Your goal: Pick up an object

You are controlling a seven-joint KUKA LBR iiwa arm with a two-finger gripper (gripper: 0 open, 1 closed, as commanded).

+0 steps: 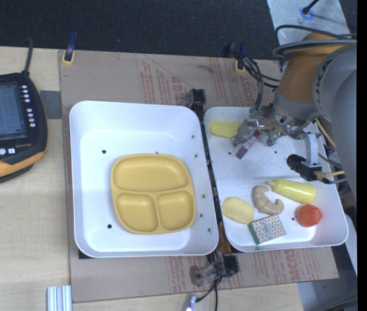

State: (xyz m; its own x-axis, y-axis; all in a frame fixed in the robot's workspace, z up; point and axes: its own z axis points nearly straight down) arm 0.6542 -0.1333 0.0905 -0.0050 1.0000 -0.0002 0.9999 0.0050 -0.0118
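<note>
Hand [246, 138] sits low in the right white plastic bin [338, 238]; I cannot tell its state. Nearest me lie a green-edged patterned packet [266, 229], red round tomato [309, 215], pale yellow oval lump [237, 210], tan knobbly piece [266, 199] and yellow squeeze bottle [293, 189]. My likely target, the yellow banana-like piece [222, 129], lies touching or just left of the hand, long axis left-right. Beyond the bins, cardboard-covered worktop [138, 76].

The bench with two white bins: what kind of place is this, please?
Probably a robotics lab test bench: a robot arm reaches over the right bin of toy food, and a control pendant lies nearby.
</note>
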